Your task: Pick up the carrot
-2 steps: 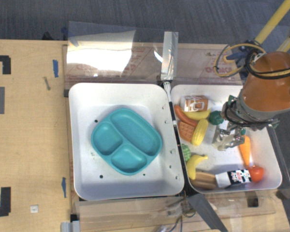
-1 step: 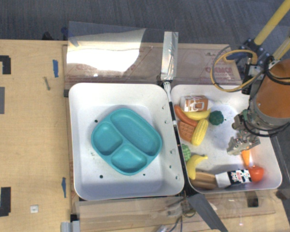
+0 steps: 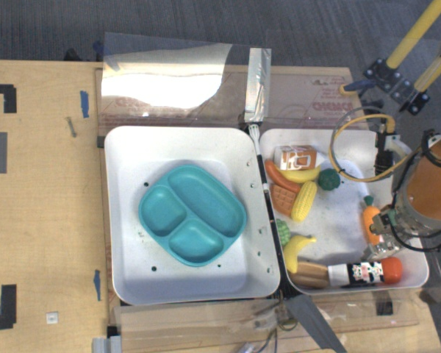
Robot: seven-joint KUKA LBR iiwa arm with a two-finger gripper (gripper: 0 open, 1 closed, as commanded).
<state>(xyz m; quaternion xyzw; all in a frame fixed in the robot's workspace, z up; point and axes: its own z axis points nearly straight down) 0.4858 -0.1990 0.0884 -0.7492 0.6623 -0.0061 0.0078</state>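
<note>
On the table, the left bin (image 3: pixel 117 197) holds a teal divided plate (image 3: pixel 192 213). The right bin (image 3: pixel 419 274) is crowded: toy corn (image 3: pixel 303 201), a banana (image 3: pixel 298 245) and a green ball (image 3: pixel 328 180) sit toward its left side, with a bottle (image 3: pixel 364 272) along the near wall. The carrot (image 3: pixel 370 223) lies by the right wall, touching the hand (image 3: pixel 384 234), which is low beside it. How the hand is set cannot be told. This looks like the grasp step; next it must close squarely on the carrot, then lift.

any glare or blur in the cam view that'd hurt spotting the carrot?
Camera view: strong glare on the clear sheet behind the left bin; the carrot in the right bin is evenly lit, slightly soft, beside the gripper; arm's orange band is blurred.
</note>
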